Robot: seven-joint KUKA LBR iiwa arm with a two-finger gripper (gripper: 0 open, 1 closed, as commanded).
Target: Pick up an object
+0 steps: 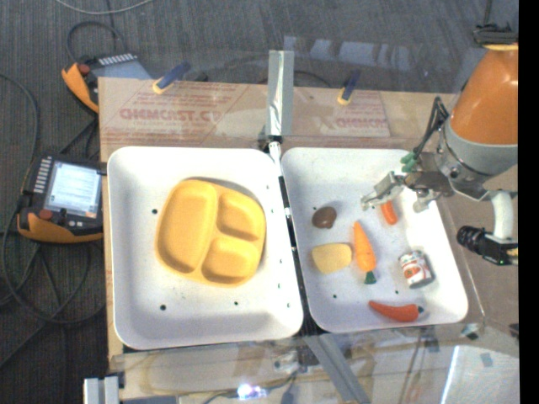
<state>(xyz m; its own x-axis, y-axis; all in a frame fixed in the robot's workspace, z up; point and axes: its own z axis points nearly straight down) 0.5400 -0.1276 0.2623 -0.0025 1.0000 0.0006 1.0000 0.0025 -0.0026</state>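
Your arm (484,116) reaches in from the right and hangs its gripper (389,194) over the upper part of the right bin (455,305), right above a small orange piece (388,213). The light-coloured fingers (376,192) point toward the bin's middle; how wide they stand you cannot tell from this angle, and nothing shows between them. Judged from that, no pick has been made yet.

The candidates all lie loose on the right bin's floor, spread apart so each could be taken singly: a brown round item (324,217), a yellow lump (332,257), a carrot (364,249) just beside it, a small can (414,269) on its side, and a red pepper (394,311) near the front wall. The small orange piece is nearest the gripper and seems the likely target.

The left bin (135,310) holds a yellow divided tray (210,230), lying slightly askew.

Both bins sit side by side on a counter (219,116) covered with cardboard held by clips (170,77), a metal post (280,91) rising between them. Grey carpet (50,23) surrounds the counter, with cables trailing across it and a teach pendant (63,196) with a lit screen lying at the left.
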